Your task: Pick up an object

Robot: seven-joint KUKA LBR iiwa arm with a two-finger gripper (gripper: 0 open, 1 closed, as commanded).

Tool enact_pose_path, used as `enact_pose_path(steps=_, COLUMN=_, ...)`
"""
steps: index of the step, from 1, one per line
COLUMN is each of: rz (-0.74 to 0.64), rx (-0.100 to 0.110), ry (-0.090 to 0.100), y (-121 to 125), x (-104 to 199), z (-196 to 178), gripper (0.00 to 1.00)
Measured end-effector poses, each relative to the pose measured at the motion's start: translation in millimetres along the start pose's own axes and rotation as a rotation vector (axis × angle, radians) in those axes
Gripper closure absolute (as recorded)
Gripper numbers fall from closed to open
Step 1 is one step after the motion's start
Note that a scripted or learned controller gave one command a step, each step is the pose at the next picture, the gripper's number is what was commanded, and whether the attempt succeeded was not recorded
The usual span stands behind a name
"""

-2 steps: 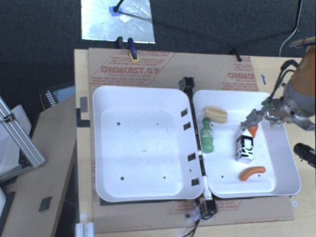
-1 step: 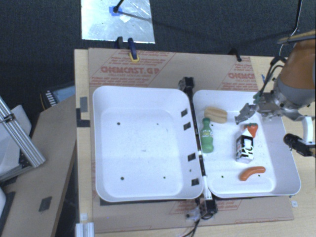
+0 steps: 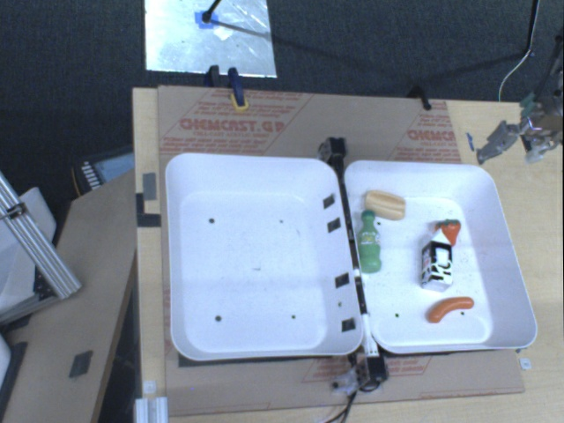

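Objects sit in the right bin [image 3: 507,236]: bun [image 3: 385,204] near its back edge, green bottle [image 3: 369,243] against the divider, carton [image 3: 438,258] mid-bin, sausage [image 3: 450,308] toward the front. Left bin [image 3: 189,236] serves as the drop side, I'd guess. Tool [image 3: 511,139] hangs over the bench's back right corner, clear of the bins, likely parked before a pick; whether it's released or clenched, I cannot tell.

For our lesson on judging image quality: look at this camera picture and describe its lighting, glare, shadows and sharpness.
Camera view: light is even and soft; the white bins look bright but keep their edges; the foil sheet at top shows patchy glare; the bottle, carton and sausage cast only faint shadows; the gripper at right is slightly soft; the dark floor hides detail.
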State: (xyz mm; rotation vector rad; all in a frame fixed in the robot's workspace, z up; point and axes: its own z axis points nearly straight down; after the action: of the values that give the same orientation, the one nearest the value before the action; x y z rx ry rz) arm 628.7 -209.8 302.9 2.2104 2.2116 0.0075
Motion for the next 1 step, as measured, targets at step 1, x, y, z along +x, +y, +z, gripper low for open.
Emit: enact_pose_path(steps=1, rz=-0.006, rx=0.020, ry=0.010, y=-15.0, x=45.6, z=110.7, gripper=0.00)
